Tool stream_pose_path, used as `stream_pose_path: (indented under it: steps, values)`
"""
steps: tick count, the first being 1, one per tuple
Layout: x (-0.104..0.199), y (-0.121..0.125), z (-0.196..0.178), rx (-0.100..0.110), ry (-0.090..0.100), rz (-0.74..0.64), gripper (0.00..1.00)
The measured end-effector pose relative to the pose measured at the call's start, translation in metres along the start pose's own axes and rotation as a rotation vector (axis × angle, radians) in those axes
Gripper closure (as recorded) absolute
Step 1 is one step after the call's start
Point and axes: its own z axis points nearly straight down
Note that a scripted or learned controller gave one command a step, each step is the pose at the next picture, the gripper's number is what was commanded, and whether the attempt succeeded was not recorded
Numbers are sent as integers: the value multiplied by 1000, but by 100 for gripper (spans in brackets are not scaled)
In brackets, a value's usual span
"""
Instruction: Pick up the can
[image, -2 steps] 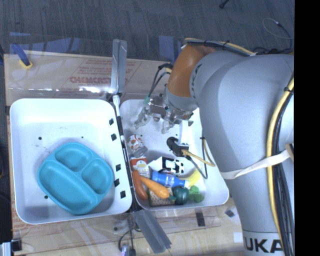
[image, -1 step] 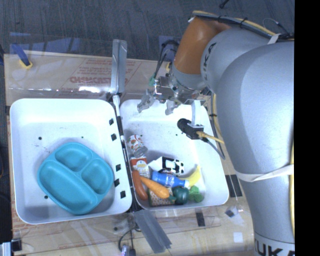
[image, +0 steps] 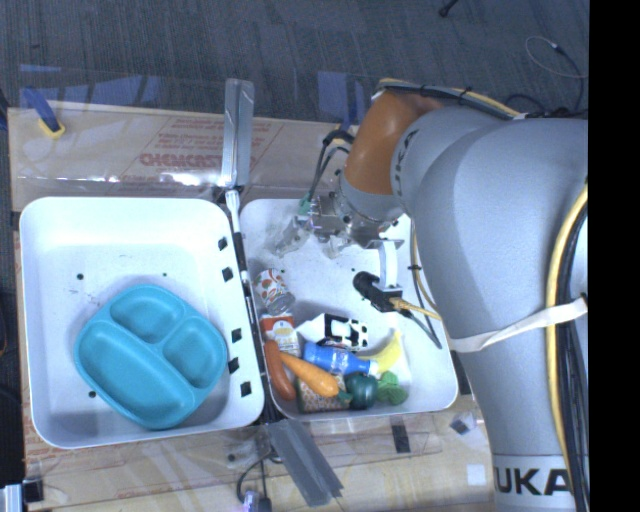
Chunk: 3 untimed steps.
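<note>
1. We see the hand (image: 300, 225) low over the far end of the right bin (image: 437, 385); whether it is open or closed we cannot tell (blurred).
2. The can (image: 273, 291) lies by the right bin's left wall, apart from the hand.
3. The left bin (image: 40, 230) holds a blue divided tray (image: 150, 355).
4. A carrot (image: 312, 376) and banana (image: 385, 349) lie nearer us.

Left bin (image: 60, 230): holds a blue divided tray (image: 150, 355).
Right bin (image: 435, 385): can (image: 274, 291) by its left wall; carrot (image: 310, 372), blue bottle (image: 340, 359), banana (image: 385, 350) piled near the front.
End effector (image: 305, 225): above the right bin's far end, apart from the can.
</note>
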Motion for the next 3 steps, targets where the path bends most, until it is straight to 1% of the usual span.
stream_pose_path:
  steps: [1, 2, 3]
  values:
    - [26, -47, 1, 5, 1, 219, 0]
    - [34, -69, -100, 0, -1, -10, 0]
    - [-2, -63, -13, 3, 0, -21, 0]
